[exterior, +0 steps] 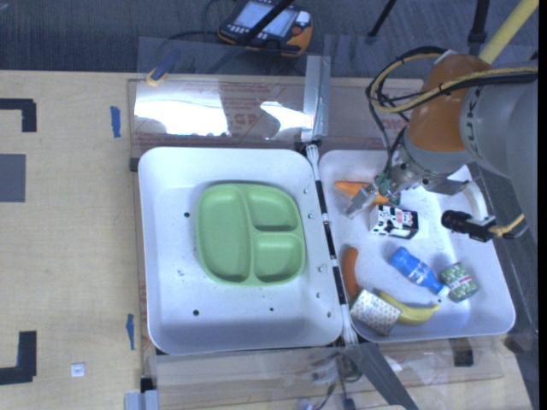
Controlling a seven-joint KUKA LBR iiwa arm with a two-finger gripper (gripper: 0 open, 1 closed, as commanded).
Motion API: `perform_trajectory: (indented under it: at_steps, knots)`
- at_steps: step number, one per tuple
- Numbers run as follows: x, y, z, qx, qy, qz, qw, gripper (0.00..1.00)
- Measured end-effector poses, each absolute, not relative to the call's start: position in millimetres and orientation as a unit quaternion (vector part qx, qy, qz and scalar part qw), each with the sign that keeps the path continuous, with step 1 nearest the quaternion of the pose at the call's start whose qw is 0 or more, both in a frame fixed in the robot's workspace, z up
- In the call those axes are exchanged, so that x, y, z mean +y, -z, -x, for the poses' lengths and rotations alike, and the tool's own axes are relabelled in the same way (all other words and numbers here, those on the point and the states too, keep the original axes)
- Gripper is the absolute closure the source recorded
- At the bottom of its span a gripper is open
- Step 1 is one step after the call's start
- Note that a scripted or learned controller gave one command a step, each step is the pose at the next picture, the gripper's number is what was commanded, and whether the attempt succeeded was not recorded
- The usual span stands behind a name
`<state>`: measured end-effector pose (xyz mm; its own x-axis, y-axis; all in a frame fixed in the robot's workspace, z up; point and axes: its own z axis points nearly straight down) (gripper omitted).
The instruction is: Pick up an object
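My gripper (373, 195) hangs low over the back left part of the right bin (487, 314), below the arm's orange band. It is right next to an orange carrot-like piece (349, 186) and just above a black-and-white patterned item (394, 221). Whether it touches either one I cannot tell. Further forward in the same bin lie a blue bottle (416, 268), a green can (459, 282), a yellow banana (412, 312), a grey patterned packet (374, 312) and a reddish-orange sausage shape (349, 272) along the left wall.
The left bin (162, 297) holds a green divided plate (252, 231). A metal divider (325, 229) separates the two bins. A black cable plug (461, 223) sticks out beside the wrist. A handheld controller (263, 24) lies beyond the bench.
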<state>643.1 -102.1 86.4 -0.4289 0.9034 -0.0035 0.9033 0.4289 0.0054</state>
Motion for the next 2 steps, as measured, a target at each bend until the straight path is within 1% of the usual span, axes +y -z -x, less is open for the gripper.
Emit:
perform_trajectory:
  at_steps: [1,2]
  knots:
    - [-102,-99,-645.1,0.845,-0.0033,-0.535,0.006,1.00]
    - [-23,-185,-624.4,0.800,-0.0006,-0.601,0.001,1.00]
